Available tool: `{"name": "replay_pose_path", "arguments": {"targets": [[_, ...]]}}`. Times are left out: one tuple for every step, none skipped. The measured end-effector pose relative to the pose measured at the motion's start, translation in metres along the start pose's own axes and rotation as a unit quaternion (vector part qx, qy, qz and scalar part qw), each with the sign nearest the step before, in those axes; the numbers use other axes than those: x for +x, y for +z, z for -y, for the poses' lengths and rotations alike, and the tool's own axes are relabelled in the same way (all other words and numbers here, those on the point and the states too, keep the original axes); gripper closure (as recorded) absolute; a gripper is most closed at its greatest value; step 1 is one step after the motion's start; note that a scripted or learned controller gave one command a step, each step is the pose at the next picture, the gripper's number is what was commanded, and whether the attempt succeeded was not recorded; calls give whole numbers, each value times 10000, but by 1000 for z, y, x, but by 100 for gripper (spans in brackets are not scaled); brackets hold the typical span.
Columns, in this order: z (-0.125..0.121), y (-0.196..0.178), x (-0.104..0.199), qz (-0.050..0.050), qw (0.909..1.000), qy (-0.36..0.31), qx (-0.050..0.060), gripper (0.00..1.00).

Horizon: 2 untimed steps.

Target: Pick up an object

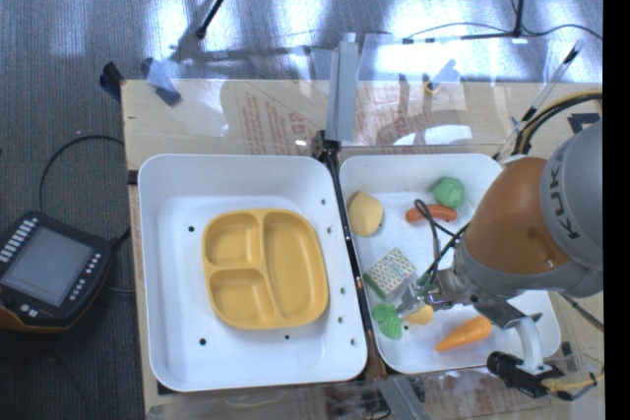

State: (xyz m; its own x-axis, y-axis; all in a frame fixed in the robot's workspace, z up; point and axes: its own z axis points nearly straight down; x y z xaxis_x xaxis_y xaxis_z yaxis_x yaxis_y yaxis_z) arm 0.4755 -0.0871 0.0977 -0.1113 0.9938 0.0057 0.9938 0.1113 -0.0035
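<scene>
Lying flat, checkered green-white box [391,270]

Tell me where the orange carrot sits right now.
In the camera view the orange carrot lies near the front edge of the right bin, right of the small yellow piece and beneath the arm.

Arm [536,221] enters from right, orange band uppermost, wrist angled down-left. End effector [421,295] low, pointing left, partly hidden under wrist; tip just visible.

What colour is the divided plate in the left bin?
Yellow: the three-compartment plastic plate is plain yellow throughout, seen clearly in the camera view.
</scene>
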Motion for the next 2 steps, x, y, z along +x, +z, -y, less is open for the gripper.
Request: {"name": "replay_pose_path", "arguments": {"targets": [[2, -15, -10, 18, 9745, 2246, 9, 100], [-36, -91, 25, 16, 9845, 1752, -27, 100]]}}
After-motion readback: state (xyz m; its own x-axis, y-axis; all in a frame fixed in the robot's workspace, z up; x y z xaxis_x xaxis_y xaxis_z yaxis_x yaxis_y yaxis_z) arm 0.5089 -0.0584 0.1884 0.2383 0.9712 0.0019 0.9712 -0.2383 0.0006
